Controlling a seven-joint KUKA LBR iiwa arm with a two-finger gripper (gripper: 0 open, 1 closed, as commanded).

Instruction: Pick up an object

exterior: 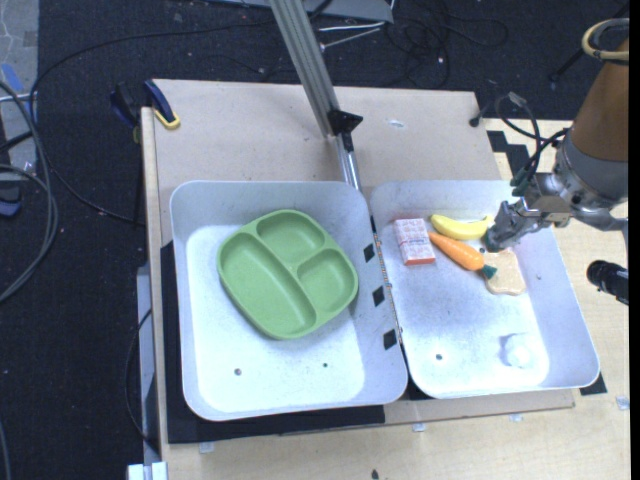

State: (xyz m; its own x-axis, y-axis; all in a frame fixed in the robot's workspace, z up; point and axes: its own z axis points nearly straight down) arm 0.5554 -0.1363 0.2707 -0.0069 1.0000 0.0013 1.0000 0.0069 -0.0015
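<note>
The gripper [503,230] is seen low over the right bin [560,308], in the frame's right-middle, right at the banana [458,227] and the green end of the toy carrot [460,252]. Whether its fingers are open or clamped on anything can't be told, too dark and small. The banana and carrot are bunched together with a tan bread slice [507,274] just below and a pink-and-white box [413,241] to their left. A green divided plate [287,273] is parked in the left bin [200,368]. A small whitish thing [517,350] sits lower right.
</note>
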